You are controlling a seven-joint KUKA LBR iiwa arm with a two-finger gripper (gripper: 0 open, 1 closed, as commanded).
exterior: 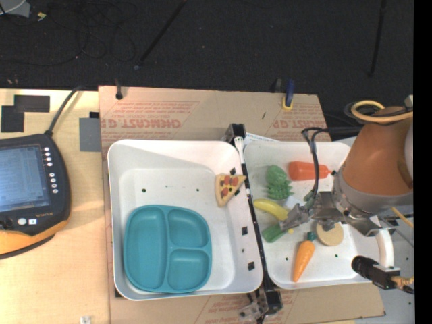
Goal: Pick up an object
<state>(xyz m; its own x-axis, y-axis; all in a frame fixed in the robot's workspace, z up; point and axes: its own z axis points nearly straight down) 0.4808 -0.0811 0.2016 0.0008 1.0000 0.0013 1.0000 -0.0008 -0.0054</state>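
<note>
We are lowering hand (295,216) into right shallow white bin (337,275), reaching low to meet yellow plastic banana (268,208) lying flat just beside it. Cannot tell hand's state. Orange toy carrot (303,259) lying near, below.

The arm (378,171) is thick and round, and its large upper section is orange-brown with a smooth, slightly shiny surface. Under this section comes a grey ring (368,198) of metal, wide and flat. A black cable (312,154) makes a loop beside the arm and goes down toward the wrist. A yellow cable (368,108) curls on top of the arm near its upper edge. The gripper (300,216) is made of small grey metal parts with dark joints. At the wrist a white curved part (385,245) and a black piece (368,268) are attached.
</note>
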